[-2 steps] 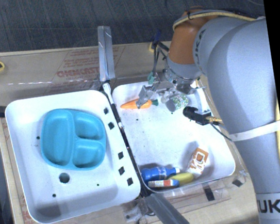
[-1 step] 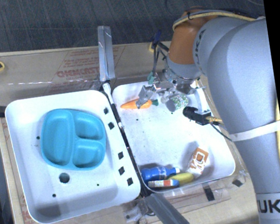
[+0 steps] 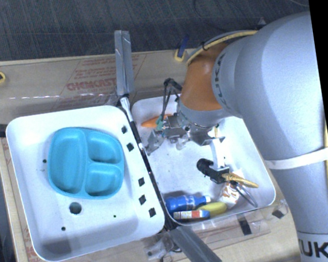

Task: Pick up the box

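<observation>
My gripper [image 3: 156,137] is low in the right bin [image 3: 253,144], close to the bin's left wall and near its far end. Just beyond it lies a small orange thing with a green tip [image 3: 150,122]. Nothing in view is plainly a box. The nearest match is a flat white and red pack [image 3: 187,215] along the near wall, with a yellow thing [image 3: 214,209] beside it. The gripper is well away from that pack. The arm's wrist covers the far right part of this bin.
A blue bottle [image 3: 186,203] lies next to the pack. A crumpled wrapper [image 3: 228,194] and a yellow-handled tool [image 3: 242,181] sit in the near right corner. The left bin [image 3: 38,225] holds a blue divided plate [image 3: 85,162].
</observation>
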Available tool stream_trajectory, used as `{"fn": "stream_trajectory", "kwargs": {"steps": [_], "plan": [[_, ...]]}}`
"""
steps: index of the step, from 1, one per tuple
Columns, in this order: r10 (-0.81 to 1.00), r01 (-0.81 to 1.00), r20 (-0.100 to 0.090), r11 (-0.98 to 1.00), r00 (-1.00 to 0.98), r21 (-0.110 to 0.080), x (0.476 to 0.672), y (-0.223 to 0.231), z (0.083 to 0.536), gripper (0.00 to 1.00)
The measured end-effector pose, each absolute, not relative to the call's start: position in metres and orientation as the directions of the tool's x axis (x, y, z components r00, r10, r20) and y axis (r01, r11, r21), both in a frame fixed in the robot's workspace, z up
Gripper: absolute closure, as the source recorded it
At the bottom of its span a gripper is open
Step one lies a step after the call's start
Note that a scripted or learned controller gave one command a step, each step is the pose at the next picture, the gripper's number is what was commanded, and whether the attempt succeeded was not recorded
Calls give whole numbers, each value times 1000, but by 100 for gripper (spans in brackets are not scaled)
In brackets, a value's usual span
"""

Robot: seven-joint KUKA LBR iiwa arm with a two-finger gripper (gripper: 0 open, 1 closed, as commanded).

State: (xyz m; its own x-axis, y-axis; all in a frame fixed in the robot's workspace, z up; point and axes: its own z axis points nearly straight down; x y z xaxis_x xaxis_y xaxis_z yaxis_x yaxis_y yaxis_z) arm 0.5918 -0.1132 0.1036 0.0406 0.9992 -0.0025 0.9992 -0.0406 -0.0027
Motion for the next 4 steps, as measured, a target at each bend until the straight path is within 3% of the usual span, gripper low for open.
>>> {"fn": "stream_trajectory", "kwargs": {"steps": [1,2,3,4], "plan": [[930,930,-9,-367,367,12,563,-101,95,0],[932,932,-5,-362,362,2,562,-98,103,100],[920,920,1,-393,393,-3,533,-43,192,100],[806,806,-3,-592,592,-8,483,-18,190,100]]}}
